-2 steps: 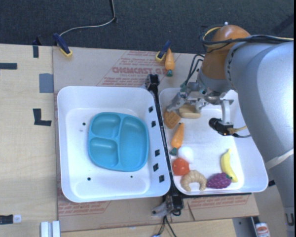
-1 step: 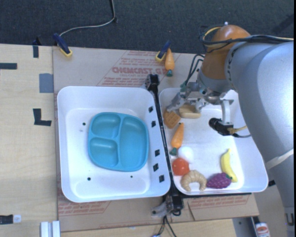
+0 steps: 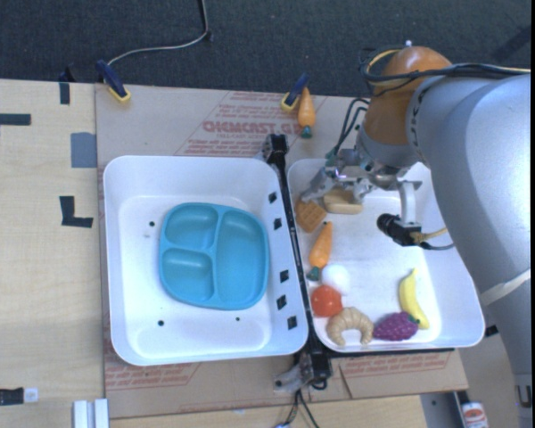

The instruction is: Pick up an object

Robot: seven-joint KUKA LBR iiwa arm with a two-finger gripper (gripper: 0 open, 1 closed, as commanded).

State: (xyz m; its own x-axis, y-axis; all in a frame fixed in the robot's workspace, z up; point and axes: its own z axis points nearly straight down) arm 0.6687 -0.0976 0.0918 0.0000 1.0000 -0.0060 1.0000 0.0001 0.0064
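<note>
Camera view, left to right: a blue divided plate (image 3: 214, 255) sits alone in the left bin (image 3: 125, 266). The right bin (image 3: 459, 315) has the food toys: waffle piece (image 3: 310, 214), carrot (image 3: 321, 244), white egg (image 3: 336, 277), tomato (image 3: 325, 300), croissant (image 3: 349, 325), grapes (image 3: 396, 326), banana (image 3: 414, 297). The gripper (image 3: 343, 185) hangs over a tan bread slice (image 3: 342, 205) at the bin's top-left; can't tell how the jaws stand. My worry: everything's crowded there, so it could clip the waffle or wall and come up with nothing.

Open floor along left bin (image 3: 125, 266) edges around central blue tray (image 3: 213, 255). Right bin (image 3: 455, 328): far-left corner crowded by gripper (image 3: 339, 184), waffle (image 3: 309, 214), carrot (image 3: 320, 245); near edge lined with tomato (image 3: 325, 300), croissant (image 3: 350, 325), grapes (image 3: 395, 326), banana (image 3: 414, 298); middle free.
</note>
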